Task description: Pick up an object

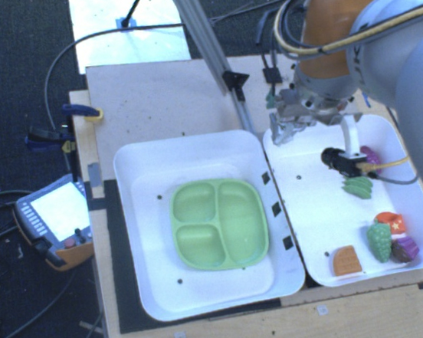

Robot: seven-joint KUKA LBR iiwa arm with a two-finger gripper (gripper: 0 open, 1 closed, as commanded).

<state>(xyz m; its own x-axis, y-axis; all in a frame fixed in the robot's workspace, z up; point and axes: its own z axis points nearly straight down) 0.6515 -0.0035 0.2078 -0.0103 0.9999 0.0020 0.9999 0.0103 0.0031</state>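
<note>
Nearest to the camera, in the front part of the right bin [310, 213], four small toy foods are lying close together: a flat orange piece [346, 261], a green bunch [379, 242] like grapes, a red piece [389, 220] just behind it, and a purple piece [405, 248] touching the bunch. Because they are crowding one another, I am judging that a grip there is risking to catch two at once. In the left bin [147, 235] a green divided plate [220, 223] is lying flat. Further back, a green leafy piece [358, 187] and a small magenta piece [370, 156] are sitting near the right wall, apart from the cluster, so they are looking easier to take. Farthest, the gripper [284, 130] is hanging over the bare far-left corner of the right bin, well apart from every object; whether it is open or closed I cannot tell.
</note>
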